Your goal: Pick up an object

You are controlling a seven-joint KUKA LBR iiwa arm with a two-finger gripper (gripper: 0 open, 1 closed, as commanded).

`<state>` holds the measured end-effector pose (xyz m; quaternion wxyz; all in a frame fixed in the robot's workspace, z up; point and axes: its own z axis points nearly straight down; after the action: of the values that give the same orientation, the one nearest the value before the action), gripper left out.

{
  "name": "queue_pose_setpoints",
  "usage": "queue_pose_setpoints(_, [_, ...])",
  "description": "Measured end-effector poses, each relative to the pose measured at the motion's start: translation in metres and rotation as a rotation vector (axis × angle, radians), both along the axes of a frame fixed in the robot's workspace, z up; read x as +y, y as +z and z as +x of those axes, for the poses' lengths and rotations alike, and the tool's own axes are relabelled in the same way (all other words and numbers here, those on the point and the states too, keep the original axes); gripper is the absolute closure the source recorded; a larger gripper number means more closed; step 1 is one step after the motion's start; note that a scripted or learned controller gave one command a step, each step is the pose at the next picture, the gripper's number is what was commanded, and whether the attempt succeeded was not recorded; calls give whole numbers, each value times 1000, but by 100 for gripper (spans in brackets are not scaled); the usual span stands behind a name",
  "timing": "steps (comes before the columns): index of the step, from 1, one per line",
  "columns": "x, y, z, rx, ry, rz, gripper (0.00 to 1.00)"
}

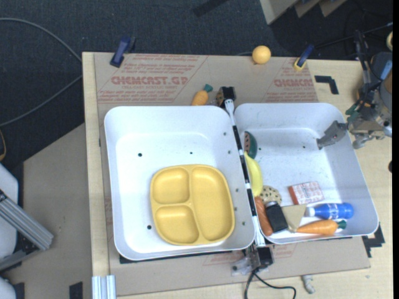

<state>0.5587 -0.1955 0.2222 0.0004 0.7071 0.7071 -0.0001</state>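
Dark carpet surrounds the bench [93, 167], whose board top carries two shallow white bins side by side. Left bin [124, 136]: one yellow divided plate [192, 203], lying flat toward the near side. Right bin [293, 120]: objects gathered along the left wall and near edge, namely a banana [252, 172], a small red-and-white box [306, 192], a blue-and-white bottle [330, 211] and a carrot [318, 227] just beside the bottle. An orange ball [262, 54] rests on the board beyond the bins. Gripper [340, 134]: positioned over the far right corner of the right bin, well apart from the objects; whether it is open or closed, I cannot tell. Nothing is seen held.
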Motion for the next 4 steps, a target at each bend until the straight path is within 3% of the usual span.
queue_pose_setpoints(1, [73, -76, -75, 4, 1, 2, 0])
queue_pose_setpoints(2, [39, -135, -40, -5, -1, -2, 0])
queue_pose_setpoints(3, [39, -124, -38, -11, -1, -4, 100])
queue_pose_setpoints(4, [39, -124, -38, -10, -1, -3, 0])
